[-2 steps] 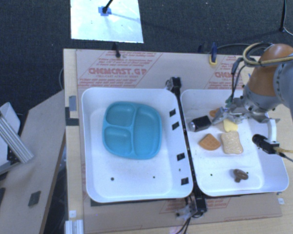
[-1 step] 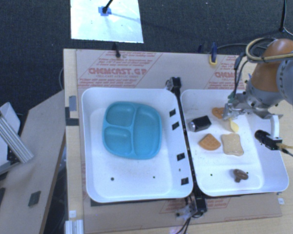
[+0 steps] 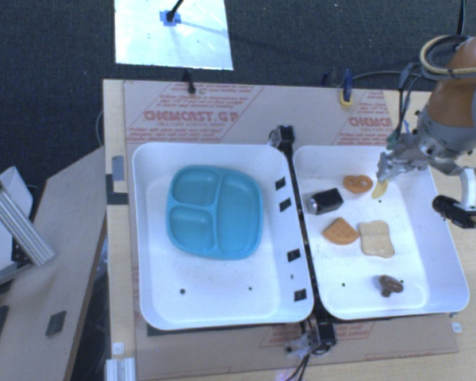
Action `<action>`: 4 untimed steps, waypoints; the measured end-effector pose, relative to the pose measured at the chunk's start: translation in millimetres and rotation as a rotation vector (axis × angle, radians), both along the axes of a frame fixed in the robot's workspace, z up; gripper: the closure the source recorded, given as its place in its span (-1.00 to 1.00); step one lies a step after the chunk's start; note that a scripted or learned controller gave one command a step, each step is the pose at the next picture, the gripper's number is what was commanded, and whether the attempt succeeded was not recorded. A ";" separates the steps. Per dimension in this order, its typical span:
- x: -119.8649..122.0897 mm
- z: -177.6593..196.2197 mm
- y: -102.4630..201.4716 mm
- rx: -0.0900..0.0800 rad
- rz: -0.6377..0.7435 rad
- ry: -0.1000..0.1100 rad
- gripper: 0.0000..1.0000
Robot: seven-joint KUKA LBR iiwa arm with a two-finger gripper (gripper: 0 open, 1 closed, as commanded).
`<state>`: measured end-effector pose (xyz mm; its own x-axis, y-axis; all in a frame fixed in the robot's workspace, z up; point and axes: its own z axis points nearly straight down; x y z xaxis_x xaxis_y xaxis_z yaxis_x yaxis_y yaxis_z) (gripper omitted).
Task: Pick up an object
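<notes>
- Lying in the right bin (image 3: 440, 236) were an orange round piece (image 3: 358, 184), a black-and-silver object (image 3: 324, 202), an orange wedge (image 3: 340, 232), a tan slice (image 3: 376, 239) and a brown lump (image 3: 390, 286).
- The end effector (image 3: 385, 173) hung beside the orange round piece; whether it gripped anything could not be told.
- A blue divided plate (image 3: 215, 212) sat in the left bin (image 3: 214, 292).

Floor: dark speckled carpet (image 3: 47, 46) around the bench.
Bench: pale wooden top (image 3: 79, 213), covered by a printed brown protective sheet (image 3: 222, 113).
Beyond the bench: a shiny square plate (image 3: 170, 22) on the carpet.
</notes>
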<state>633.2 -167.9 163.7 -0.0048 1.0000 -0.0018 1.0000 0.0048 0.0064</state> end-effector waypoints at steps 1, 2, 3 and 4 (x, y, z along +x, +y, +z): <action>-7.7 49.9 -4.2 0.000 -0.003 0.002 1.00; -9.2 95.8 2.5 0.000 0.002 0.001 1.00; -11.5 94.3 49.6 0.002 0.004 0.006 1.00; -15.7 83.5 97.9 0.002 0.004 0.007 1.00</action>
<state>617.5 -70.0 247.2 -0.0087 1.0000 0.0005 1.0000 0.0087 -0.0003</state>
